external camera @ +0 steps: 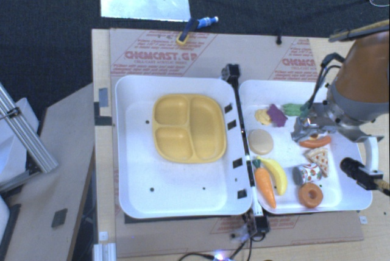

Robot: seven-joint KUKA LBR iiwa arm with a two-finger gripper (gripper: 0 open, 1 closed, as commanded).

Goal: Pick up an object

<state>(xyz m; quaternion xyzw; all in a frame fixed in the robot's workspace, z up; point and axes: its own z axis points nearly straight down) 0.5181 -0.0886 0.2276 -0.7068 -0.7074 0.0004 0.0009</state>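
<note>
The right bin point(353, 196) holds several toy foods: a yellow piece point(262, 114), a purple piece point(278, 114), a green piece point(294, 109), a beige round bun point(261, 142), a banana point(276, 173), a carrot point(264, 186), a donut point(311, 195), a small can point(302, 174), a pizza slice point(319, 160) and a red-orange piece point(316, 143). My gripper point(305, 130) hangs low over the middle of this bin, just above the red-orange piece and right of the bun. The arm's wrist point(359, 86) covers the bin's far right part.
The left bin point(134, 193) carries a yellow divided plate point(187, 127). A black clip strip point(237, 132) runs along the divider between the bins. A black bracket point(359, 173) sticks out at the right bin's right edge. A blue-and-yellow tool point(195, 26) lies behind the bins.
</note>
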